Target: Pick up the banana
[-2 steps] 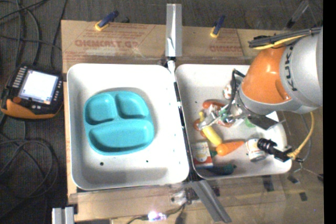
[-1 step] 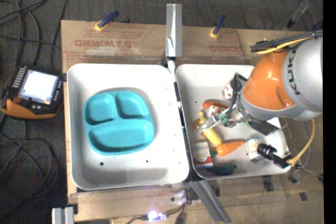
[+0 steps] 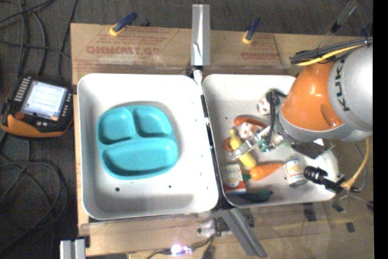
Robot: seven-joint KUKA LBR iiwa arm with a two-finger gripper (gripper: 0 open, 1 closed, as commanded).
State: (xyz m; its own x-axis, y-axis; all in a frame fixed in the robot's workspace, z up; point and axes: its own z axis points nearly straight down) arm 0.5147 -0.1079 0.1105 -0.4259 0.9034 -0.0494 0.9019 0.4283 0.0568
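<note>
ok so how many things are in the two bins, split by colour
Turquoise: 1, the turquoise three-compartment plastic tray in the left white bin.
Yellow: 1, the yellow toy banana under the gripper in the right white bin.
Orange: 2, the orange toy carrot and a small orange piece.
Dark green: 1, a dark green piece.
Total: 5 clear ones; the other small items are too cluttered to sort.

A smooth, glossy turquoise plastic divided tray [image 3: 139, 141] sits in a matt white plastic bin [image 3: 91, 130] on rough brown cardboard [image 3: 139, 48].
</note>
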